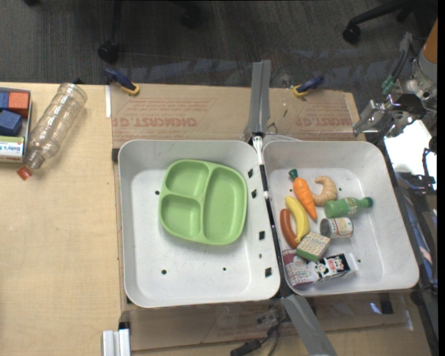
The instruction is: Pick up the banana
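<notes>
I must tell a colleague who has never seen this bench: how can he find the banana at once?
Look in the right white bin, at its left side. The banana lies between the red sausage and the carrot. It is the only plain yellow, long, curved item.

Floor (208,35) at the top was dark grey carpet. Black chair casters (108,50) stood on it at upper left, and another chair base (368,21) at upper right. Table (55,264) was pale wood — a brown cardboard sheet (181,111) lay across its far part, pinned by blue-and-yellow clamps (122,80). Light was even and soft — no hard shadows. Walls and windows fell outside the picture.
</notes>
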